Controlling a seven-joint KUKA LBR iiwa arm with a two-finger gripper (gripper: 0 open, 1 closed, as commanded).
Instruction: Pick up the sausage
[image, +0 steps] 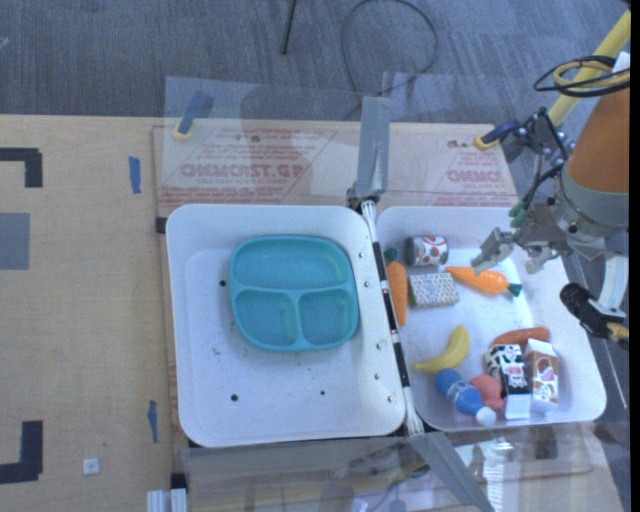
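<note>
Tool (508, 252) open over right bin's (590, 405) far edge, beside carrot (478, 280); sausage (520, 338) near right wall, crowded by cartons (528, 372).

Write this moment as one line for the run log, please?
task: pick up sausage | gripper: above right bin, near carrot | sausage: lying in right bin, not held | status: not yet grasped

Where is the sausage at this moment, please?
The sausage lies in the right bin, near its right side, just above the small cartons and right of the banana.
</note>
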